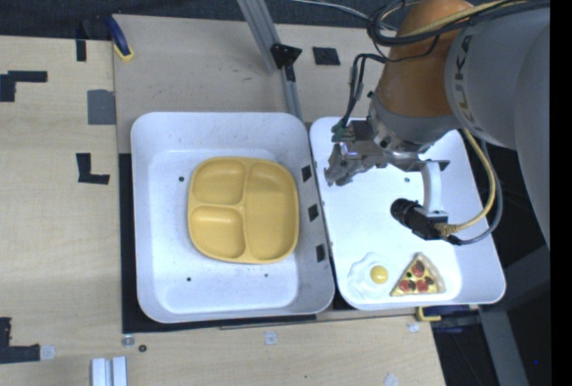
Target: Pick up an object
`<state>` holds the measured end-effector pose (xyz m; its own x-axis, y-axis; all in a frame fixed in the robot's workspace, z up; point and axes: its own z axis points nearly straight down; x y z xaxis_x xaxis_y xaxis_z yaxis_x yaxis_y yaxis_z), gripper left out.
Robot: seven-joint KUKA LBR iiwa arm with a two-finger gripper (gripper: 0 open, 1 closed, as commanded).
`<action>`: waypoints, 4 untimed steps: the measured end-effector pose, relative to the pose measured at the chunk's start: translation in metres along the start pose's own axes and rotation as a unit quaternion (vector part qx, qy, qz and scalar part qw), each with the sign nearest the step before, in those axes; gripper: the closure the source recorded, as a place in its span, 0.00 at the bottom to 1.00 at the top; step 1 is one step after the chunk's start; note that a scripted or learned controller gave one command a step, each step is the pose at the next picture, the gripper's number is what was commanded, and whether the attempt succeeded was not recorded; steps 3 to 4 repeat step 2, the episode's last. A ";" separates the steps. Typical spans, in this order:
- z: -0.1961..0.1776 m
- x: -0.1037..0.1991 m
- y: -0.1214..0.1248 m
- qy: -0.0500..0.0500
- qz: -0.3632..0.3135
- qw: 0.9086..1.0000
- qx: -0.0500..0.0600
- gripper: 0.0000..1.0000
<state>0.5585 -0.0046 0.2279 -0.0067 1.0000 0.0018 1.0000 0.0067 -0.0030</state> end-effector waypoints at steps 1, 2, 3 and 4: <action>0.012 0.044 -0.023 -0.001 0.001 1.000 0.001 1.00; 0.019 0.090 -0.047 -0.001 0.001 1.000 0.001 1.00; 0.019 0.090 -0.047 -0.001 0.001 1.000 0.001 1.00; 0.019 0.090 -0.047 -0.001 0.001 1.000 0.001 1.00</action>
